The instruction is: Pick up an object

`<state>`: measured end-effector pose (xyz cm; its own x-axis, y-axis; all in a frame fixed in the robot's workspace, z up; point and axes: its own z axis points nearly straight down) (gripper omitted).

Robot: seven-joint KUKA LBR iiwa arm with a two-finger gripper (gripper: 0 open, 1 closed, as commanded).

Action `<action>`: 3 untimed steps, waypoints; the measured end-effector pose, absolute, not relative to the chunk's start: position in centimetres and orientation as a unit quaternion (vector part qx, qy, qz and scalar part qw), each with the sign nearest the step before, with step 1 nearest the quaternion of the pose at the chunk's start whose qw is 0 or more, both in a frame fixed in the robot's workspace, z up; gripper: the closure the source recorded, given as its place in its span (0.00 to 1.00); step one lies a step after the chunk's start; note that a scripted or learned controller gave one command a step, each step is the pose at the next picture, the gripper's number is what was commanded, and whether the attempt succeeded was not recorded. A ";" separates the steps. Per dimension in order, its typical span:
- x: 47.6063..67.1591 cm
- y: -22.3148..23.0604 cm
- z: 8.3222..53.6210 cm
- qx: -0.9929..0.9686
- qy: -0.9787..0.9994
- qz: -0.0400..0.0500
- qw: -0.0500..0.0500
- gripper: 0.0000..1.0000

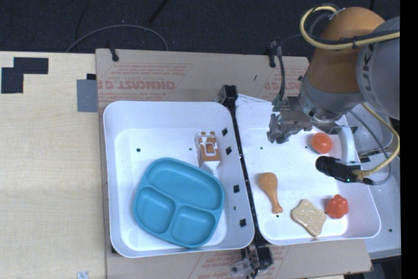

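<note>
Over the right bin (pixel 366 232) the gripper (pixel 282 129) hangs above bare white floor at the back-left part, with nothing between its fingers as far as I can see — whether they're spread or closed I honestly can't tell, it's just a dark lump from this angle.

Biggest risk from here, I'd say: it drops straight down and closes on nothing, since the closest piece, the orange ball (pixel 321 142), sits just beside it on the right and not under it. That ball is round and smooth, so an off-centre pinch would probably make it roll away.

Other options in the same bin: a tan drumstick (pixel 270 190) near the middle, a toast slice (pixel 309 217) at the front, and a red strawberry-ish thing (pixel 337 206) next to it — all small, lying flat, well apart from each other.
</note>
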<state>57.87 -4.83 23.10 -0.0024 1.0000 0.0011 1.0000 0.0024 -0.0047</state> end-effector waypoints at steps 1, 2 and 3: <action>57.8 0.1 22.4 -0.706 -0.708 0.001 0.002 1.00; 58.6 6.1 22.7 -0.706 -0.708 0.001 0.001 1.00; 59.7 11.0 23.7 -0.706 -0.708 0.001 0.001 1.00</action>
